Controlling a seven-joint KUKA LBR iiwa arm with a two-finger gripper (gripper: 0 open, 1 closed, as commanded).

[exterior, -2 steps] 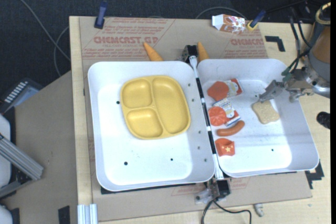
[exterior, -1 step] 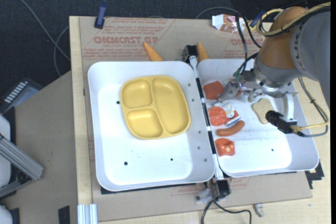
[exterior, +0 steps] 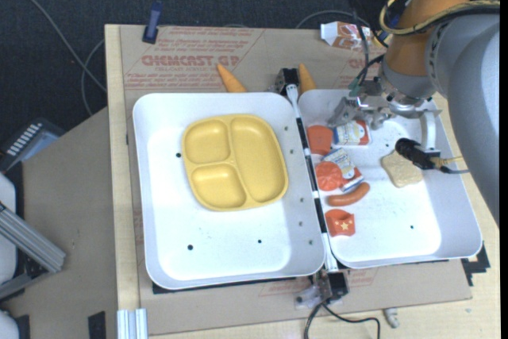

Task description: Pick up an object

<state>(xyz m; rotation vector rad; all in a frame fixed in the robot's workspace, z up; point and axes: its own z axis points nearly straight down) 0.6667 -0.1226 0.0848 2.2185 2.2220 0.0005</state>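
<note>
While the yellow tray [exterior: 235, 161] sits alone in the left bin [exterior: 159, 242], the pickable things crowd the right bin [exterior: 413, 238] from 9 to 12 o'clock: round tomato [exterior: 319, 139], packet [exterior: 340, 168], sausage [exterior: 348, 196], red cube [exterior: 342, 224], bread [exterior: 403, 169]. The end effector [exterior: 361, 112] hangs at 12 o'clock over a white-and-red pack [exterior: 352, 132]; its opening I cannot tell. I judge this the approach; next comes a straight descent and a close.
</note>
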